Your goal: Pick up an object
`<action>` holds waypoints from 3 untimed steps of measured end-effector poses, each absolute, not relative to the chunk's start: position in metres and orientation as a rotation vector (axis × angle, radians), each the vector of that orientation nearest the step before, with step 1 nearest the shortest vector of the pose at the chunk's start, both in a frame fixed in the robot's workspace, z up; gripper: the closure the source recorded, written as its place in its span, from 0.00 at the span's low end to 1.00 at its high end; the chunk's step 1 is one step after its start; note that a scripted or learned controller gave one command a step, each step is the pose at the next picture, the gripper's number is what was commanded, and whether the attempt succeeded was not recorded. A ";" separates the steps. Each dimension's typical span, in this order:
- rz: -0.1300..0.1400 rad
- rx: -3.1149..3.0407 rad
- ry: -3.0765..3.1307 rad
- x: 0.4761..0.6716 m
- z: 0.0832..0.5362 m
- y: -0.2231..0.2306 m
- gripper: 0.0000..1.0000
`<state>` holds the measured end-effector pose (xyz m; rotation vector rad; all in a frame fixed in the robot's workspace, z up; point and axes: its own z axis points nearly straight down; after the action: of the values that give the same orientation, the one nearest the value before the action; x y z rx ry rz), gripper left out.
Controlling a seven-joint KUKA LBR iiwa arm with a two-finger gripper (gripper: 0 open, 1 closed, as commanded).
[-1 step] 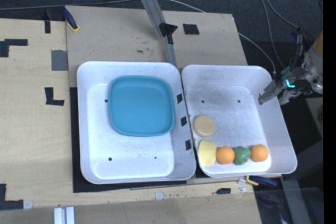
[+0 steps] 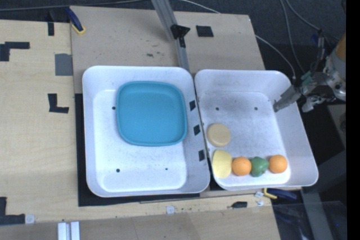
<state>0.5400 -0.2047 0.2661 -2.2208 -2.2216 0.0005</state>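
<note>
1. Surface (image 2: 34, 81): pale wood, marked with dark tape patches, carrying two shallow white bins side by side.
2. Left bin (image 2: 95, 121): holds one blue plate (image 2: 151, 113), square with rounded corners, lying flat in the upper middle of the bin floor.
3. Right bin (image 2: 247, 98): its objects are gathered along the near edge and the lower left corner; the upper part of the floor is bare.
4. Beige disc (image 2: 218, 134): round and flat, close to the left wall of the right bin, just above the yellow piece.
5. Yellow piece (image 2: 221, 163): oblong, in the lower left corner of the right bin, touching or nearly touching the disc above it.
6. First orange ball (image 2: 241, 166): just right of the yellow piece, in the row along the near wall.
7. Green object (image 2: 259, 166): small and dark green, sitting between the two orange balls and apparently in contact with both.
8. Second orange ball (image 2: 277, 163): at the right end of the row.
9. Claw (image 2: 288, 97): at the right rim of the right bin, well apart from every object; it appears as a dark slanted shape, and whether it is open or closed cannot be told at this resolution. Nothing is seen in it.
10. Arm (image 2: 332, 78): enters from the right edge, grey, with cables around it.
</note>
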 end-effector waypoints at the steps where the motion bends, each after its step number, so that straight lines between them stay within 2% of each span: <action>1: 0.004 -2.217 -2.220 0.537 0.219 -0.196 0.00; 2: 0.004 -2.218 -2.219 0.533 0.175 -0.198 0.00; 3: 0.005 -2.216 -2.219 0.532 0.113 -0.192 0.00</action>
<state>0.5324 -0.1922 0.1132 -2.2165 -2.2186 0.0050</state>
